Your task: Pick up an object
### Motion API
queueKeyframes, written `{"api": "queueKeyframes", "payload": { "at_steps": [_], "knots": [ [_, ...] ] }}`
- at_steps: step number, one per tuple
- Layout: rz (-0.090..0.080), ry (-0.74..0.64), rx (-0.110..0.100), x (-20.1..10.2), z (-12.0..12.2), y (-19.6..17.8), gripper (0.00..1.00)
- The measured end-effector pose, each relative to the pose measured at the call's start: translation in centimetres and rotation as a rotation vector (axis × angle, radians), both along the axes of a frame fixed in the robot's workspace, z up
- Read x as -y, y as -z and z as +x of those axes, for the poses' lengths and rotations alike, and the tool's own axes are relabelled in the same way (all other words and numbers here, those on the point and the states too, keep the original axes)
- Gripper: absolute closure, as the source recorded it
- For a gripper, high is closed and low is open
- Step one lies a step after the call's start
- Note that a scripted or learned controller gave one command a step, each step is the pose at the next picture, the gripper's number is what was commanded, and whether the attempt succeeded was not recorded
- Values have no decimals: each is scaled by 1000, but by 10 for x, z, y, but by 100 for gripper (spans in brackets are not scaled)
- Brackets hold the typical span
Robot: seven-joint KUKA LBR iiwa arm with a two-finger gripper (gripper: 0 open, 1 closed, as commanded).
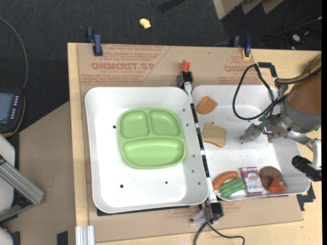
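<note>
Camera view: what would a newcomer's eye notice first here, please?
First the green divided plate in the middle of the left bin. Next the toy foods in the right bin, most of them crowded along its near edge. The pincer hangs over that bin, right of the bread slice.

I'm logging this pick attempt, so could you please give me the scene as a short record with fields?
left bin: holds a green divided plate
right bin: orange cracker-like piece, tan bread slice, and a cluster at the near edge
cluster: hot dog, green vegetable, small pink box, brown and red pieces
gripper: low over right bin, nothing visibly held
</note>
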State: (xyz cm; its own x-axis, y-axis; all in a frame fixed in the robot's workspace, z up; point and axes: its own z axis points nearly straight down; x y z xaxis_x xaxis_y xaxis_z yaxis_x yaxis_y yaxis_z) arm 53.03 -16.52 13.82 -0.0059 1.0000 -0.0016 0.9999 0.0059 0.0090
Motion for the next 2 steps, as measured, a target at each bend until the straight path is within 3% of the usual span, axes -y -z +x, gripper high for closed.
{"api": "queueKeyframes", "payload": {
  "at_steps": [1,2],
  "knots": [
    [6,7,-8,55,-52,54,0],
    [1,-2,-2,-4,18,53,0]
  ]
}}
